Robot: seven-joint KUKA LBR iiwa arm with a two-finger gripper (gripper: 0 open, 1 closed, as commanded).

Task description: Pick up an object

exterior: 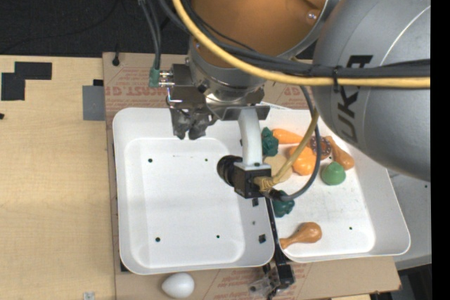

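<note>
The arm hangs low over the two bins; whether its jaws are open or closed cannot be told. An orange carrot, a green ball and a tan gourd lie in the right bin.

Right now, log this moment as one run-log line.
arm: over bins | gripper: above left bin, nothing seen held | right bin: green ball, orange gourd | white egg: outside bins

On the grey arm at the right we can read part of dark lettering, "KU", cut off by the casing's curve. The cardboard sheet under the bins bears red print along its upper and lower edges, upside down and too blurred for us to read.
</note>
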